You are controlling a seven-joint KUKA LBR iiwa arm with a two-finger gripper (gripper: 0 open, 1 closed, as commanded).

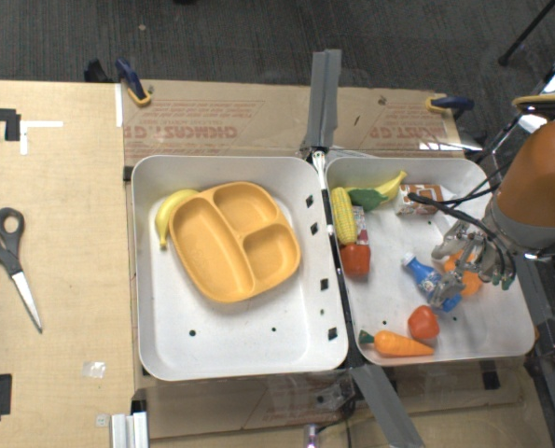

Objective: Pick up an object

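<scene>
- Scissors lie on the wooden bench at far left, grey handles up, blades pointing down and right.
- Left bin: holds a yellow-orange divided plate with three compartments, set at a tilt.
- A banana lies against the plate's upper-left rim, curving along it, partly tucked under the edge.
- A blue clamp grips the cardboard sheet behind the left bin.
- Right bin: toy food scattered across it.
- Corn cob lies lengthwise along the bin's left wall; a red pepper-like piece sits just below it, touching or nearly so.
- A green-and-yellow piece lies near the top wall, beside the corn's upper end.
- A small brown-and-white packet sits to its right, near the top wall.
- Carrot lies near the bottom wall, green end to the left; a red tomato sits just above its right end.
- A blue-and-white object lies mid-bin, right at the gripper.
- Gripper is low in the right bin, over the blue-and-white object and an orange piece. Whether the pincer is apart or together, cannot tell; cables and metal clutter it.
- Arm's orange band sits at the right edge, above the bin.
</scene>
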